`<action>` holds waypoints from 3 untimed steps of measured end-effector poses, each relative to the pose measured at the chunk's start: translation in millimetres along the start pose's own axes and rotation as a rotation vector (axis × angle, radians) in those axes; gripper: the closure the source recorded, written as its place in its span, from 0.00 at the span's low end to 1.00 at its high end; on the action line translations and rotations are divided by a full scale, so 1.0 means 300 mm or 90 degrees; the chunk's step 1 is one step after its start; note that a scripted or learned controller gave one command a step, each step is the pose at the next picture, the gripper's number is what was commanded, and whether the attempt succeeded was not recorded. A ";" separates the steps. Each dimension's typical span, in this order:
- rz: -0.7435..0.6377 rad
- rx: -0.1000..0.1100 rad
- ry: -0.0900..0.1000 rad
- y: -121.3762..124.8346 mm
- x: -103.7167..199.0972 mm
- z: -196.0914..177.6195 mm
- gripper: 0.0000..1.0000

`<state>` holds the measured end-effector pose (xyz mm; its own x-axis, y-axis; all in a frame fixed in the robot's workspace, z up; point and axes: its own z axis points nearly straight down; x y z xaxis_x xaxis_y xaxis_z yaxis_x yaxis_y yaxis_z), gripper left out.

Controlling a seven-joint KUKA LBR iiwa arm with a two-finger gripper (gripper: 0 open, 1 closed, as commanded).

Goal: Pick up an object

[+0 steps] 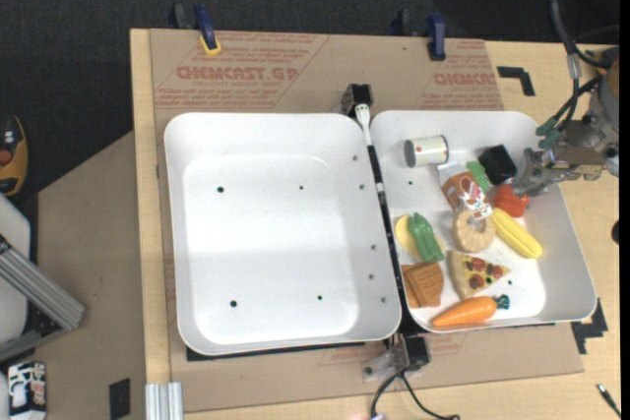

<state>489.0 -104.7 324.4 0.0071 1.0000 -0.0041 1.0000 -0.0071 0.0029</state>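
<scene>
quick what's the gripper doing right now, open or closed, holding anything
Gripper: over the right bin's far right edge, beside the red toy; open or closed cannot be told.

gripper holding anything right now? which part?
Cannot tell. The gripper sits at the right bin's far right edge, beside the red toy; no grasp is visible.

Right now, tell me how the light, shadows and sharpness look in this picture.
Camera view: even overhead light, the left bin bright white with mild glare on its floor; soft shadows under the carrot and can; toys fairly sharp; the pincer at the right bin's edge slightly soft.
</scene>
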 end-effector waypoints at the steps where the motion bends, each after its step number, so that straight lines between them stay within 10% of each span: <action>1: -0.007 0.006 0.004 -0.037 0.159 0.151 1.00; 2: -0.006 -0.013 0.002 -0.029 0.183 -0.736 1.00; 3: -0.004 0.007 0.003 -0.033 0.179 -0.450 1.00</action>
<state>479.0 -50.4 459.2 0.0013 1.0000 0.0000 1.0000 -0.0013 -0.0073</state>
